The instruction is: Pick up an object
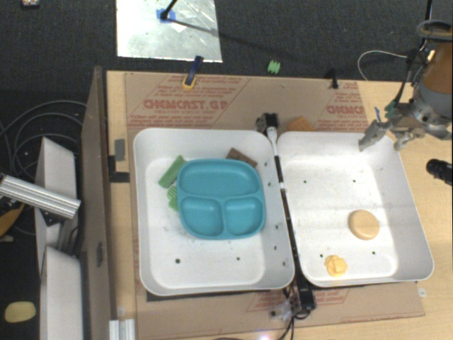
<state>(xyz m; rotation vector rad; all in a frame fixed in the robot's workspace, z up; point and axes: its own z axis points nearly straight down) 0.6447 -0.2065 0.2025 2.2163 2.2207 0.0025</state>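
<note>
Two bins [396,190], open end effector [386,137] empty

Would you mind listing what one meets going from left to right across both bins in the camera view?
Green piece → blue tray → yellow lump → tan disc → hand, above the right bin's far corner.

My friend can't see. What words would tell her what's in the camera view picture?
A robot gripper hangs open above the right white bin's far corner, holding nothing. That bin holds a round tan object and a small yellow object. The left white bin holds a blue divided tray lying over green pieces.
</note>
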